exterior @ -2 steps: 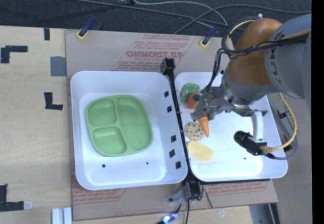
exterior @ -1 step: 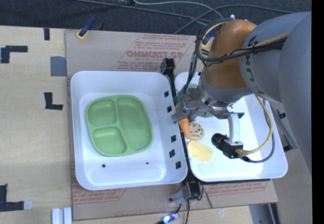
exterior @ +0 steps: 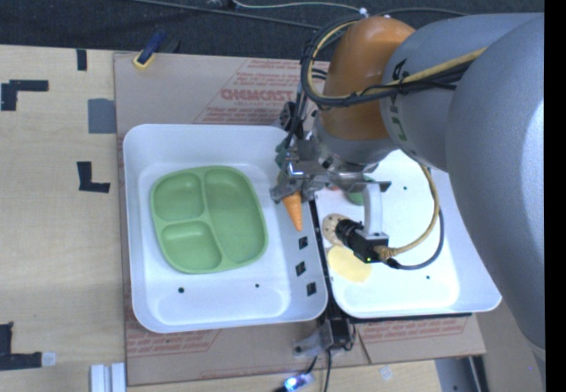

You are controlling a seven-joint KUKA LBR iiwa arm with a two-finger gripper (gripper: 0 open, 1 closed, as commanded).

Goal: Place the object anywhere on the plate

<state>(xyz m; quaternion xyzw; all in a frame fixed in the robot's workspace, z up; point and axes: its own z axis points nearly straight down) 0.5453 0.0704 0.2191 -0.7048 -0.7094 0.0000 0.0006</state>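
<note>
Two bins: left white bin (exterior: pixel 141 284) carries the green plate (exterior: pixel 209 219); right white bin (exterior: pixel 460 288) carries a yellow piece (exterior: pixel 348 265) and other small items under the arm.
Arm: reaches in from the right, orange band (exterior: pixel 358 72) above the wrist.
Gripper (exterior: pixel 294 189): pinching the orange carrot-shaped object (exterior: pixel 294 213) at its upper end, tip hanging down.
Object position: above the dividing rims between the bins, just right of the plate, not yet over it.
Step (judged): carrying toward the plate.
Risk 1: thin pinch on a tapered body may slip, dropping the object into the bin floor beside the plate.
Risk 2: early release lands it on the rim.
</note>
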